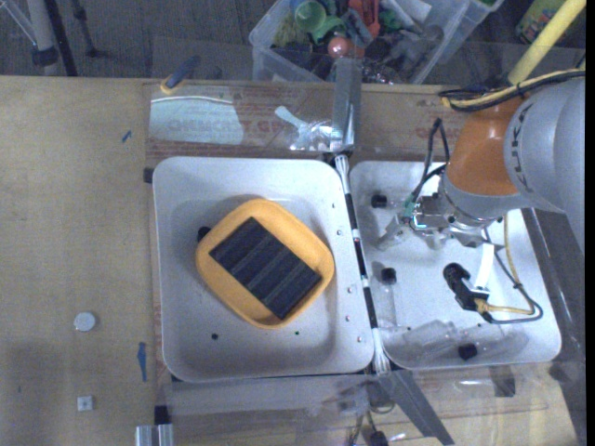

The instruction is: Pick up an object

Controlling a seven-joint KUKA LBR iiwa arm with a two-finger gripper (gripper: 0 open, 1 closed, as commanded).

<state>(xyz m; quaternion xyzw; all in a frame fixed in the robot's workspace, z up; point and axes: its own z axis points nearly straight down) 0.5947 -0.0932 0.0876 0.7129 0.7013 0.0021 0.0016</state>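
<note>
A yellow, rounded-square object with a black ribbed top [265, 262] lies tilted in the left bin [177, 277], close to its middle. My gripper [405, 223] is low over the upper middle of the right bin [539, 295], under the grey arm with its orange band [483, 156]. Two small black pieces lie near it: one [378, 200] just to its left and one [386, 273] below it. A clear plastic item [437, 338] with another small black piece [468, 350] lies along the right bin's front edge.
A clear tub of colourful toys [372, 17] stands behind the bins. A strip of clear wrapping [200, 119] and a metal bracket [346, 100] lie on the bench at the back. A small white disc [85, 321] rests on the bench at left.
</note>
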